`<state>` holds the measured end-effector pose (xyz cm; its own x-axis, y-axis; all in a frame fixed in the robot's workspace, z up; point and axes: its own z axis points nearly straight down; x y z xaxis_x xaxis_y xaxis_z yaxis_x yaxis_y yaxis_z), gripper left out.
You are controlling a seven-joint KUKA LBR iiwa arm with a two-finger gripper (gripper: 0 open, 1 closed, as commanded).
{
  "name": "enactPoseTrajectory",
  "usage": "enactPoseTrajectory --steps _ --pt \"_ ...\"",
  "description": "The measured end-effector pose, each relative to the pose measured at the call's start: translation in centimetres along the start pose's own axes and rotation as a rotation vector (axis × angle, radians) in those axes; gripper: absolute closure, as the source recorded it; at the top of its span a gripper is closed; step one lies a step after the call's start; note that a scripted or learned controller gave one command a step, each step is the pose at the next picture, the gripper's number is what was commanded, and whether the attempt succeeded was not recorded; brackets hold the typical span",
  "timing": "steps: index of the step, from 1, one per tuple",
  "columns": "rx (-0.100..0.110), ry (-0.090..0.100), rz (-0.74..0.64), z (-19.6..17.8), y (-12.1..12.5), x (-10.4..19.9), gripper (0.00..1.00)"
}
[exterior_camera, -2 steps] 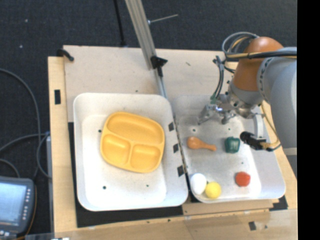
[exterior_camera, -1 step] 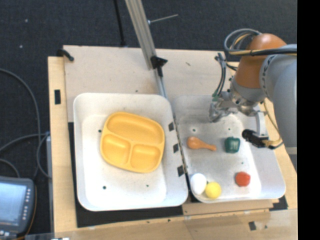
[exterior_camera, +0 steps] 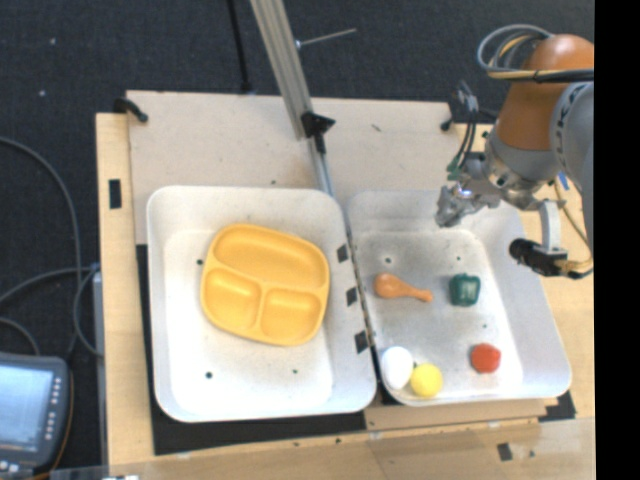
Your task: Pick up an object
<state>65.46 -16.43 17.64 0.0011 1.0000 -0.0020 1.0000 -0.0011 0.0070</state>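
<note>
Overhead, the tool (exterior_camera: 455,208) hangs above the far edge of the right bin (exterior_camera: 520,368), nothing visibly held; I cannot tell how wide it stands. Inside that bin lie an orange drumstick-shaped toy (exterior_camera: 402,289), green object (exterior_camera: 464,290), red object (exterior_camera: 485,358), and touching white (exterior_camera: 397,366) and yellow balls (exterior_camera: 426,380).

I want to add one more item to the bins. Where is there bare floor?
The left bin has bare strips around the yellow tray. In the right bin, the middle between the orange piece, green block and red ball is free. Its near-left corner is crowded.
</note>
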Motion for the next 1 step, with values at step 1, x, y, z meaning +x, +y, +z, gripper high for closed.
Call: enactPoseTrajectory --steps 1 --pt "0.0 0.0 -0.003 -5.51 0.18 -0.15 1.0"
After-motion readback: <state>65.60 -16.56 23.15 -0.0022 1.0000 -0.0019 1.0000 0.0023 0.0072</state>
